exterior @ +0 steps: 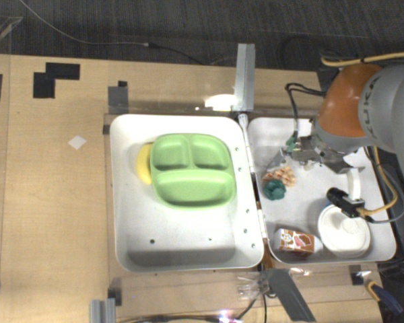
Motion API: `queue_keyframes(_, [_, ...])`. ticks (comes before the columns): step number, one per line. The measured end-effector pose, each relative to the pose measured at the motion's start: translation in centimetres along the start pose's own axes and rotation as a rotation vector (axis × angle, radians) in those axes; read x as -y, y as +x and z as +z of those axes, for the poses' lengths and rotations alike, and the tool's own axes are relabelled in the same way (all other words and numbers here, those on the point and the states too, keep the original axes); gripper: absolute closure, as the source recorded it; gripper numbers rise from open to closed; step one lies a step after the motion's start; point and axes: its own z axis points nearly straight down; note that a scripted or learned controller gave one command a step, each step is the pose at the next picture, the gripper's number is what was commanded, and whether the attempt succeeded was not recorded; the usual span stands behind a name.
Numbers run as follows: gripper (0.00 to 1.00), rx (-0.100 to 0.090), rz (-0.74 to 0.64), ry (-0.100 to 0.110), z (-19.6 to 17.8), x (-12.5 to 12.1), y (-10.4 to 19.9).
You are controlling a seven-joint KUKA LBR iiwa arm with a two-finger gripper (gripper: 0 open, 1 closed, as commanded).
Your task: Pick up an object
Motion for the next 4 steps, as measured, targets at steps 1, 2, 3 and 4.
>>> queue_keyframes(1, [0.00,0.004,-0.101,-0.004,0.0,0.9,0.6])
queue_keyframes(2, [0.00,0.003,-0.199,-0.005,0.0,1.9,0.9])
queue_keyframes(3, [1.00,0.004,-0.200,-0.012,-1.4,1.5,1.0])
queue_keyframes(4, [1.00,-0.002,-0.019,0.017,0.8,1.4,-3.4])
